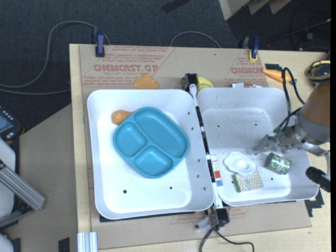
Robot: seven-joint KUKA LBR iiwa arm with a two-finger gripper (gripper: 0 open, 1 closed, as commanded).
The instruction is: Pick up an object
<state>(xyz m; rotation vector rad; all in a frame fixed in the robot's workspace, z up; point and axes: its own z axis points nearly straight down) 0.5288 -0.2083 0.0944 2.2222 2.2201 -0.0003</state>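
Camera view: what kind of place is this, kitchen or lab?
Most likely a robotics lab, not a kitchen. Two white bins sit on a clamped board printed Chemcast, cables run over dark carpet, and the arm's gripper hangs above small test objects like the green can.

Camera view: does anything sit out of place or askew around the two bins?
Yes. A blue divided plastic tray lies skewed in the left white bin, and an orange lump sits outside it, on the cardboard behind its rim.

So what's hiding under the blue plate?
An orange thing pokes out from under the blue divided plate at its upper left edge. Most of it is covered, so I cannot tell what it is, or whether anything else lies underneath.
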